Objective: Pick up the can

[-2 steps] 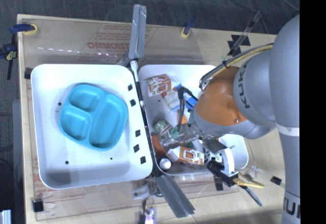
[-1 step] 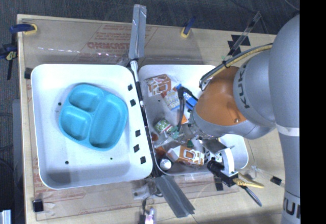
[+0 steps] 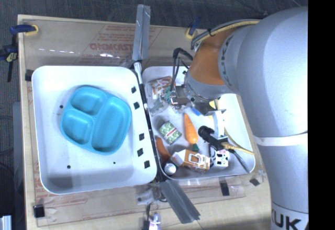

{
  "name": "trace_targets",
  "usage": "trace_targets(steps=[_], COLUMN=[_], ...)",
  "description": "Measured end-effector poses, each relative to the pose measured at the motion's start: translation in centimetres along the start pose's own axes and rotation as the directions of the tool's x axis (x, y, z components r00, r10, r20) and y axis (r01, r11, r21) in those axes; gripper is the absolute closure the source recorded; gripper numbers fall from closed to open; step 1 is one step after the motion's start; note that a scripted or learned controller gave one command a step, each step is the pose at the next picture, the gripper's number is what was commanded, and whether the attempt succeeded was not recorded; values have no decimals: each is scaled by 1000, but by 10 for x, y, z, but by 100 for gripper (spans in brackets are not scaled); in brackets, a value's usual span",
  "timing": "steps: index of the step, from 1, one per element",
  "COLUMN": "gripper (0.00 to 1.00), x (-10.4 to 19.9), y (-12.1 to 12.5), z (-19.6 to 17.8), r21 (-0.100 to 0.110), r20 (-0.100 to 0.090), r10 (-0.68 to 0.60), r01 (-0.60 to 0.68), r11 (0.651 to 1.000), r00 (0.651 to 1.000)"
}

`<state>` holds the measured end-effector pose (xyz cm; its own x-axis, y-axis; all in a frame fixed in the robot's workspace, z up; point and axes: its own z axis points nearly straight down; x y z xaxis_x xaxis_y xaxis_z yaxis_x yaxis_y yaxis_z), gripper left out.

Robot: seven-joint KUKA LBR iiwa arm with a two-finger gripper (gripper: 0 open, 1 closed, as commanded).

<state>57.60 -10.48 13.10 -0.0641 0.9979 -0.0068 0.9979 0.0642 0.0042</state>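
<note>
can: (image 3: 169, 130) small, green/white label, lying on its side on floor of right bin (image 3: 242, 119), roughly mid-bin; free, nothing on top of it.
nbrs of can: carrot (image 3: 190, 128) just beside it on the right, tilted; snack pack (image 3: 158, 88) above it nr the back wall; orange/white carton (image 3: 192, 160) below, by the front wall. Clutter is loose, prob dumped in, so no tidy layout.
end effector: (image 3: 180, 99) above-right of can, low over the bin, not touching can; open/closed cannot tell, wrist hides it.
arm: reaches in from the right, orange band bent over the bin, pointing down steeply.
left bin: (image 3: 42, 119) left of can past the divider, holds blue tray (image 3: 97, 118).
judgement: approach stage; can not yet gripped.
risk: carrot so close could get nudged or caught.
</note>
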Motion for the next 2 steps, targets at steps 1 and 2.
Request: trace_targets(steps=[1, 2], gripper=[0, 100], x=[-39, -37], y=[77, 77], z=[35, 25], r21=[23, 31], r20=[-8, -8], r10=[241, 233], r01=[-241, -232], r11=[970, 972], r00=[970, 972])
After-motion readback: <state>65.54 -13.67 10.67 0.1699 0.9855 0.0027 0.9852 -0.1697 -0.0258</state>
